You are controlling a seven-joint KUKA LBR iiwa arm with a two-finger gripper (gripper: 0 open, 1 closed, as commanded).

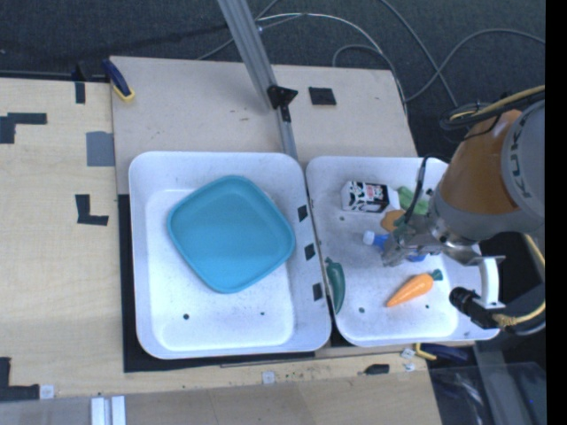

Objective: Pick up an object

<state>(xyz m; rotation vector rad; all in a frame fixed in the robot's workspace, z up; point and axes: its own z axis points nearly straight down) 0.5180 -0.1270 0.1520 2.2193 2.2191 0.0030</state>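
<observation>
Your pincer (396,248) hangs low in the right bin (372,326) (its grip state you cannot tell from here). The orange carrot (410,290) lies just below it, apart, near the bin's front.

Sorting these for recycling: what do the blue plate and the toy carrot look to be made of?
Blue plate: probably moulded plastic, with an even turquoise colour and a soft sheen. Toy carrot: likely plastic or rubber, in uniform bright orange with a green tip; too small to tell which.
</observation>
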